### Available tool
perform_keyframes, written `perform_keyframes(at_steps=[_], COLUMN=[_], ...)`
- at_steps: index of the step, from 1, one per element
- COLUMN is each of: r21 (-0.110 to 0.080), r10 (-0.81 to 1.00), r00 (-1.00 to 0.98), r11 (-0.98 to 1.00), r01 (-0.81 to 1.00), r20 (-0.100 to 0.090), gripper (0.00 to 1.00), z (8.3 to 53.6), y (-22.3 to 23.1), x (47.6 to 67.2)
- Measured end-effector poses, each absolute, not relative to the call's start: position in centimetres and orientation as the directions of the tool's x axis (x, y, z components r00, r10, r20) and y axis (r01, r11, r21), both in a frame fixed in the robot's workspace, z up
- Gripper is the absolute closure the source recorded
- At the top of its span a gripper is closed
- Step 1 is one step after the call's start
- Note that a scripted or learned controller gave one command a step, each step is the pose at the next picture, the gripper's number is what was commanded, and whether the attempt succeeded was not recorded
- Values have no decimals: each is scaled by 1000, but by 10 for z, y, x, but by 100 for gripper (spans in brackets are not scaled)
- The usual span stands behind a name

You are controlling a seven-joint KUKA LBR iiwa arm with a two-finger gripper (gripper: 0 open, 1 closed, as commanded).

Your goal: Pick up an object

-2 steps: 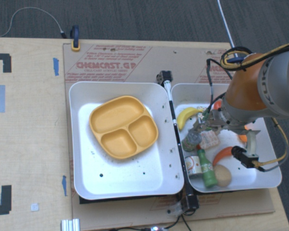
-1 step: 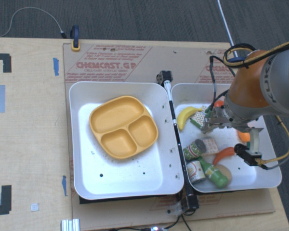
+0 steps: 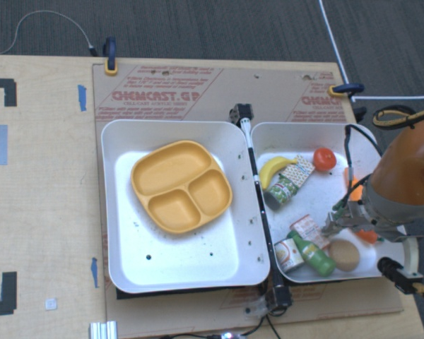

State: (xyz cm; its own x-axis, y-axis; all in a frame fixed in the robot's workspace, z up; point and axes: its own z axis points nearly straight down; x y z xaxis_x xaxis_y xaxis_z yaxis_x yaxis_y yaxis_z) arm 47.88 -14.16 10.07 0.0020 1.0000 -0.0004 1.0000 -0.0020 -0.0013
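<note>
Two bins on bench: left bin [image 3: 120, 210] w/ yellow plate [image 3: 181, 186], right bin [image 3: 297, 134] has the clutter. Gripper [image 3: 337, 221] low over carton [image 3: 305, 229] and bottle [image 3: 315, 255], prob. lining up a grab; jaws' state: can't tell.

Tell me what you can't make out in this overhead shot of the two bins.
- Claw: the arm's wrist covers it from above, so its grip state is unreadable.
- Orange item: mostly under the arm, so I cannot name it.
- Can: label print too small to read.
- Arm: cut off by the right edge.
- Right bin: its right side lies under the arm.
</note>
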Motion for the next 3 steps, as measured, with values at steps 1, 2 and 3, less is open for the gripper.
perform_keyframes(at_steps=[1,2,3], r21=[2,2,3], r10=[1000,1000,1000], r00=[-2,0,-1], r11=[2,0,1], r01=[1000,1000,1000], r20=[1,0,-1], gripper=[100,0,0], z=[185,185,93], y=[-46,-47,-100], x=[500,499,482])
